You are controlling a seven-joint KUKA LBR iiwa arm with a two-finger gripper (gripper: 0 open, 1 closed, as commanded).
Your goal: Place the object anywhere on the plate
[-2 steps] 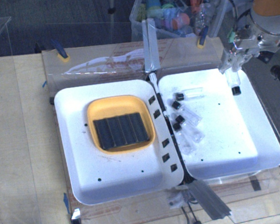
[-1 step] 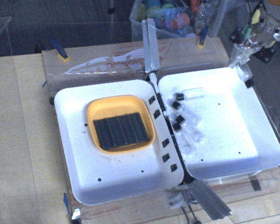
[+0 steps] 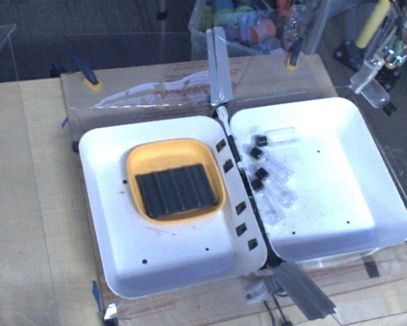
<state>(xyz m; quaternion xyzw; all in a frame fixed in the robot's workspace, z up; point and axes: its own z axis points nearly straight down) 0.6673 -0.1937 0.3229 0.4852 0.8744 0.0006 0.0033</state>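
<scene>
Two white bins [image 3: 116,227]: one yellow plate [image 3: 169,149], one dark ridged block [image 3: 176,191]; gripper [image 3: 374,88] state unclear.

The clear vials [image 3: 272,171] in the right bin [image 3: 337,180] blur together just beside the divider [image 3: 237,191], so their count and outlines cannot be told apart. Above that bin, the tub of toys [image 3: 262,6] is cut off by the top edge, its contents an unreadable jumble. Right of it, the grey gear [image 3: 382,65] runs off the frame.
</scene>
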